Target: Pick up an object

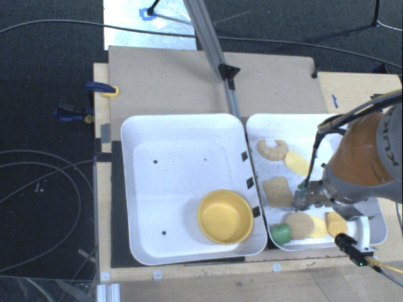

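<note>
Hovering low over the right bin's food pile, grip state unreadable.
Far to my left sits the yellow bowl [225,216]; my gripper [306,198] is just above the tan round piece [300,224], so I should descend straight, centred, avoiding the green piece [281,233].

The arm [365,156] comes in from the right side of the camera view, its broad orange band sitting above a grey wrist. The wrist bends downward and toward the left, ending in the gripper [306,200], which points down low over the bench. Dark cables loop from the upper arm across to the wrist. The gripper's tips are too small and shadowed to read.
</note>
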`<state>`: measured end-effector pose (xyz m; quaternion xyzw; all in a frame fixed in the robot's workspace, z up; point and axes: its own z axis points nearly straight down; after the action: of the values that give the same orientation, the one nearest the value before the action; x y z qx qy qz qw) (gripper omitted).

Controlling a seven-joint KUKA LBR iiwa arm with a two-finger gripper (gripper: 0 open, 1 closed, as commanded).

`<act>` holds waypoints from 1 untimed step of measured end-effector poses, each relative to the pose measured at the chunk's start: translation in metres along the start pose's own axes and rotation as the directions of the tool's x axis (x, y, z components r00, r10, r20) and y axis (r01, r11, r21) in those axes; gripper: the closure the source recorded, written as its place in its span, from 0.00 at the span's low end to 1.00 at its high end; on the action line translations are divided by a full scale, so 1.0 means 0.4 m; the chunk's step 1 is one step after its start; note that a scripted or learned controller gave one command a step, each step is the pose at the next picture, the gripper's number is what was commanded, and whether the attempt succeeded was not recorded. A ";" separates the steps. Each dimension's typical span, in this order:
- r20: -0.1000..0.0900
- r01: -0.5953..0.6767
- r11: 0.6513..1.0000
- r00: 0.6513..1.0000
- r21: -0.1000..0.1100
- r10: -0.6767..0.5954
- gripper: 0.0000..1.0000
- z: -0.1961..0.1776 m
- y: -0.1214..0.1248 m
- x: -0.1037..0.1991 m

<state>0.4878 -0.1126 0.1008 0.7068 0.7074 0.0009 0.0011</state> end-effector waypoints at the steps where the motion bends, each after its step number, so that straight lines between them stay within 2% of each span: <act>1: 0.001 0.005 1.000 1.000 -0.004 -0.005 1.00 -0.145 0.022 0.017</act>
<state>0.4964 -0.1058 0.1587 0.7051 0.7091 0.0021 0.0029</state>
